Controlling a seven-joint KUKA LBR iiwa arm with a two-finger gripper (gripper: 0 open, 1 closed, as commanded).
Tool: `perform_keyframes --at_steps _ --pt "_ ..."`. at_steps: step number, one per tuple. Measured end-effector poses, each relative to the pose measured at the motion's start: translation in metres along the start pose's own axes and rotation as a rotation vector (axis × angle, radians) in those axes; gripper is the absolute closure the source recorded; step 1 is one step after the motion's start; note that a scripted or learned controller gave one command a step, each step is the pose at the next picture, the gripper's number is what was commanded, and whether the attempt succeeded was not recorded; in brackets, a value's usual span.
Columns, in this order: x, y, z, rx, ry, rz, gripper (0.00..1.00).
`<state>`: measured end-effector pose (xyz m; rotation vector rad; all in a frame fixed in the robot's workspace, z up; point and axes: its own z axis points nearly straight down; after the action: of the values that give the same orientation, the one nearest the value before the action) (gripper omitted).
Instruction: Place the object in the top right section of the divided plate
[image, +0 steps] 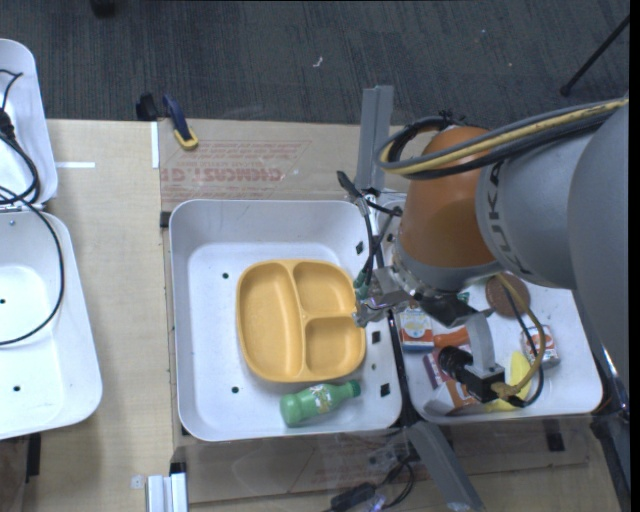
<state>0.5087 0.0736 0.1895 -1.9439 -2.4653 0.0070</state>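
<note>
- Two white bins sit side by side on the bench: the left bin (190, 330) and the right bin (570, 395).
- One yellow divided plate (268, 320) lies in the left bin, with three sections, all bare.
- One green bottle (315, 401) lies on its side on the bin floor just below the plate, its label too small to read.
- The right bin holds a jumble of small packets (415, 325), one brown round piece (508, 296) and something yellow (520, 368); their print is unreadable.
- One arm (470, 215) covers the seam between the bins; the gripper (372, 300) sits at the plate's right rim, and I cannot tell its opening or whether it has anything.
- Mirrored red lettering (235, 172) marks the cardboard above the bins.
</note>
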Motion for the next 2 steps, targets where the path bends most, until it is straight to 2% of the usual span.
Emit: perform_keyframes --at_steps 1,2 --pt "0.019 0.006 -0.016 -0.002 -0.001 -0.123 1.0" --pt "0.045 -0.021 -0.025 0.0 0.001 0.125 1.0"
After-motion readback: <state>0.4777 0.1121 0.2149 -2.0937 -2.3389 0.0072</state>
